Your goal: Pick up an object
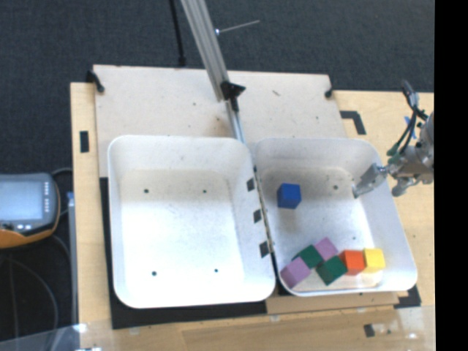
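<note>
Gripper (380,180) sits at the right bin's (387,218) right rim, its fingers spread apart with nothing between them, one finger (365,181) reaching over the bin floor. Nearest the camera, along that bin's front wall, a cluster lies close together: a purple cube (296,270), two green cubes (310,255) (333,269), a second purple cube (326,248), an orange cube (354,261) and a yellow cube (374,259). Farther back, a blue cube (289,195) lies alone near the bin's left wall. The left bin (117,196) is alongside.
</note>
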Robot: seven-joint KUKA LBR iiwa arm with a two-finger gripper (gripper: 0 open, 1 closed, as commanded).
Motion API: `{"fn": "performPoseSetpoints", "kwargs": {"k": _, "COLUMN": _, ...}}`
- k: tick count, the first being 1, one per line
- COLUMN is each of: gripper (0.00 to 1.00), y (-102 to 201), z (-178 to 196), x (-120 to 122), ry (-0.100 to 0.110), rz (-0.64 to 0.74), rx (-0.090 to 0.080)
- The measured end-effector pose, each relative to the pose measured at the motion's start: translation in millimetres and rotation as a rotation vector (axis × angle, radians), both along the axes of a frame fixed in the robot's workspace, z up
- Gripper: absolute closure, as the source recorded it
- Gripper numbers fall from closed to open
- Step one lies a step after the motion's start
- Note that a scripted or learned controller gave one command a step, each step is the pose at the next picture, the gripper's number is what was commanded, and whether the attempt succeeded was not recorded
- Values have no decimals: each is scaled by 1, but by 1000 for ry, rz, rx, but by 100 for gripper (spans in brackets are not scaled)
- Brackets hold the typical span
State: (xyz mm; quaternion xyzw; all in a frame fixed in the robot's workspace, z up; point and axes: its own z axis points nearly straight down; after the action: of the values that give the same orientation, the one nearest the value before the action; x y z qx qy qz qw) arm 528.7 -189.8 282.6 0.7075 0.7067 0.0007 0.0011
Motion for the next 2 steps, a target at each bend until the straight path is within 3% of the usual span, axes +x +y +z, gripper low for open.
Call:
{"fn": "performPoseSetpoints", "kwargs": {"k": 1, "gripper": 0, "y": 29, "z": 102, "x": -44, "ry": -9, "rz": 6, "rx": -3}}
{"fn": "performPoseSetpoints", "kwargs": {"k": 2, "gripper": 0, "y": 35, "z": 33, "x": 28, "ry": 6, "rz": 7, "rx": -1}}
